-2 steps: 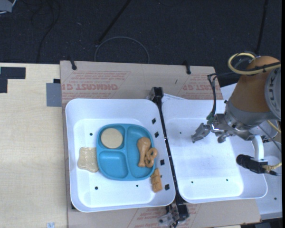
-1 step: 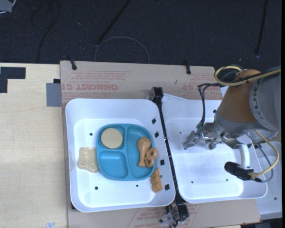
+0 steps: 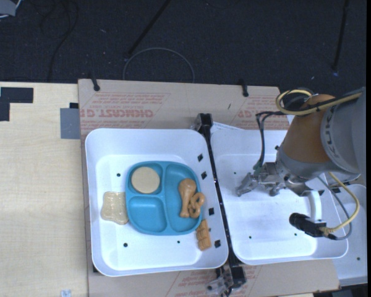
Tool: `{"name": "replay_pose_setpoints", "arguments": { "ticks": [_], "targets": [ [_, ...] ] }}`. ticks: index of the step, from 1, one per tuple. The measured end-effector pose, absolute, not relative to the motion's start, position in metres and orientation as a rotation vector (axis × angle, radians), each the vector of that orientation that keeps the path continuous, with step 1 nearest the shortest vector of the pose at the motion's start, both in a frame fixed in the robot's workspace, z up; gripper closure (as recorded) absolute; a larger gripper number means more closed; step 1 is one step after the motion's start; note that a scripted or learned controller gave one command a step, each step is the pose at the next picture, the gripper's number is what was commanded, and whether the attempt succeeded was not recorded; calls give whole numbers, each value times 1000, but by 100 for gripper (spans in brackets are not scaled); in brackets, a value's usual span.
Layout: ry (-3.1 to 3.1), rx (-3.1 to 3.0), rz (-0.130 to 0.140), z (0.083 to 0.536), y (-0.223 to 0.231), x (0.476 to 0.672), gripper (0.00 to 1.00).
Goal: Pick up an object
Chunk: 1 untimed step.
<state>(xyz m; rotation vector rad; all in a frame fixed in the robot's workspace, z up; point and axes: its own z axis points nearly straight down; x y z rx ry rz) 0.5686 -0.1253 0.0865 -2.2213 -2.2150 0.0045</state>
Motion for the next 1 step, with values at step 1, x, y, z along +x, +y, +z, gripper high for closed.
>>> {"name": "replay_pose_setpoints", "arguments": {
  "ticks": [1],
  "targets": [
    [-2211,-2226,4,98,-127,569,100]
  ]
}}
